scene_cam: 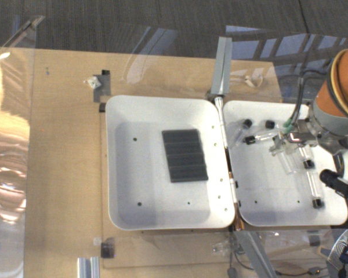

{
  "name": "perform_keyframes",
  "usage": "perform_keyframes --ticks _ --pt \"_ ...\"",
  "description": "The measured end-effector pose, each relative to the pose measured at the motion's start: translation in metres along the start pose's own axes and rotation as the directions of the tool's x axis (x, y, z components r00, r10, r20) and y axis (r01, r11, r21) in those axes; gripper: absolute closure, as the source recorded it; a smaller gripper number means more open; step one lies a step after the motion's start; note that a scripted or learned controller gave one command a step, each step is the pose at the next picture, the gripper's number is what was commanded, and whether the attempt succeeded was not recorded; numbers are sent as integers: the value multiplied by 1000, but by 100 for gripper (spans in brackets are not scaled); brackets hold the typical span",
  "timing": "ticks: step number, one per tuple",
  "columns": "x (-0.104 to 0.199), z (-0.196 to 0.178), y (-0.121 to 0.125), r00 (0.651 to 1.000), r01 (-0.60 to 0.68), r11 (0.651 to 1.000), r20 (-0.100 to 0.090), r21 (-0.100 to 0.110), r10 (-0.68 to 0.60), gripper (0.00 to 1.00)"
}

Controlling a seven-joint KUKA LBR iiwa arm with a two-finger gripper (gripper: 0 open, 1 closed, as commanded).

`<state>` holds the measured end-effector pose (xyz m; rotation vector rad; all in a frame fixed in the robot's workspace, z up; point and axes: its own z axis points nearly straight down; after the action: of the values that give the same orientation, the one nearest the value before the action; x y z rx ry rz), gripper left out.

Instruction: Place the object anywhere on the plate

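A dark grey ribbed plate (185, 155) lies flat in the middle of the left bin (122, 172). My gripper (278, 145) hangs low over the upper middle of the right bin (261, 207), on the grey arm with its orange band (345, 86) coming in from the right. Its clear plastic parts blend with the white floor. A few small black pieces (247, 122) show around it in the right bin. I cannot tell which of them is the task's object, or whether anything is held.
A grey metal post (222, 68) stands behind the seam between the two bins. Raised rims run along that seam (226, 161). The wooden bench (58, 155) stretches out to the left. Black cables (298, 106) hang beside the wrist.
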<state>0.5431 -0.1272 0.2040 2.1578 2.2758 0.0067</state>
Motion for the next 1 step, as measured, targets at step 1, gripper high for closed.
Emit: perform_keyframes --ticks 1 --pt "100 20 52 989 -145 989 -1 4 145 100"
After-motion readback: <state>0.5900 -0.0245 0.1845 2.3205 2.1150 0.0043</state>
